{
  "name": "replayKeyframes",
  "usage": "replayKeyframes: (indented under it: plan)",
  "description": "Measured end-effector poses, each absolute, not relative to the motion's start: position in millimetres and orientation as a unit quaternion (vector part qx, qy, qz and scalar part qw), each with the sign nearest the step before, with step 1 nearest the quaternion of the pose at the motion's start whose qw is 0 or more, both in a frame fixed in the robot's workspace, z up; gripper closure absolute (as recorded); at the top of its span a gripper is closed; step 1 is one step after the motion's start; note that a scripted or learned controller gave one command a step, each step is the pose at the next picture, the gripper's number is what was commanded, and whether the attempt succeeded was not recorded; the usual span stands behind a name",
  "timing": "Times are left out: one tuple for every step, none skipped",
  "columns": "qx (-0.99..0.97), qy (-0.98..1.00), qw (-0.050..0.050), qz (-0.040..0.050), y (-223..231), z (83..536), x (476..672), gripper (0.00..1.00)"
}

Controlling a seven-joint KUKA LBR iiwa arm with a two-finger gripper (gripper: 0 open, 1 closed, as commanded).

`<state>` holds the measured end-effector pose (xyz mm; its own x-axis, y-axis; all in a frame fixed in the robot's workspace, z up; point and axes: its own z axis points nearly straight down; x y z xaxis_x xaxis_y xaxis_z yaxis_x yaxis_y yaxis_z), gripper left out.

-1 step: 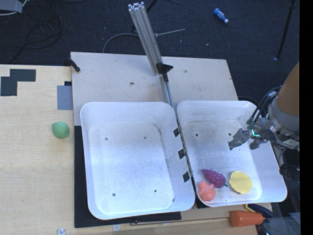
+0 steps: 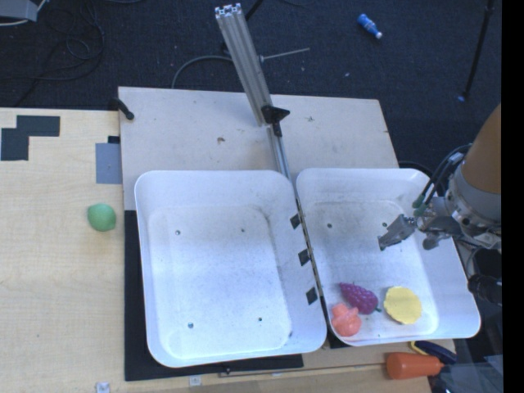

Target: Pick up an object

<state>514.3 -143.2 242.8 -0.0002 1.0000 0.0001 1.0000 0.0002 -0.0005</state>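
1. Nearest the camera, an orange tool (image 2: 413,364) lies on the bench just outside the right bin's (image 2: 360,178) front edge, with a yellow bit beside it that I cannot identify.
2. Just behind that edge, three objects sit along the right bin's front: an orange-pink piece (image 2: 346,320) in the front-left corner, a purple cluster (image 2: 359,297) touching it on its far-right side, and a yellow disc (image 2: 403,304) just to the right of the cluster, apart from it.
3. I read the gripper (image 2: 399,232) at the right bin's right-hand side, over bare floor behind the three objects. I see nothing between its fingers. I cannot tell how wide the jaws stand; the dark fingers blur together from this angle.
4. Progress, as I judge it: the pick is not yet done. All three objects rest on the bin floor. What is left is to travel forward to one of them, descend, close and lift.
5. Candidate notes: the disc looks flat and low, likely hard to grip from above. The cluster looks knobbly and taller, a better grip, but it is crowded by the orange-pink piece.
6. Left bin (image 2: 164,188) shows bare speckled floor. A green ball (image 2: 101,217) sits on the wooden bench well left of both bins.
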Motion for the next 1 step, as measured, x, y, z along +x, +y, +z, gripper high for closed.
replayKeyframes:
  plan:
    - [-0.707,-0.707,0.003,0.0017,-142.8,179.8,513.6,0.00]
